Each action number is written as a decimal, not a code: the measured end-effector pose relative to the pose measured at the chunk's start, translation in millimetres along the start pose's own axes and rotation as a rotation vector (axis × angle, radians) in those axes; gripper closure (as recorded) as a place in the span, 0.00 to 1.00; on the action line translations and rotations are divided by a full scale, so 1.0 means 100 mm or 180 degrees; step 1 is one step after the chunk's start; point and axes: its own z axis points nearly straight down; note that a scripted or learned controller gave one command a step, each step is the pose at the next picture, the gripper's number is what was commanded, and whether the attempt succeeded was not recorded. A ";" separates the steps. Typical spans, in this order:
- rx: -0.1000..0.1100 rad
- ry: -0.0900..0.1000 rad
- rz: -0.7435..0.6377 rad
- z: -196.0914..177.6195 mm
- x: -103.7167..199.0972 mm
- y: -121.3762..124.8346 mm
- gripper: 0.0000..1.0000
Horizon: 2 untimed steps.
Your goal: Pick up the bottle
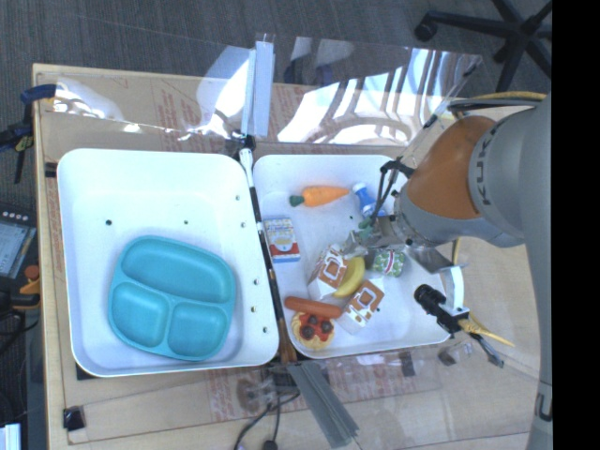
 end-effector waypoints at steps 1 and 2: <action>0.0138 0.0022 0.0065 -1.43 0.37 -0.54 1.00; 0.0145 0.0021 0.0104 -1.26 0.86 0.26 1.00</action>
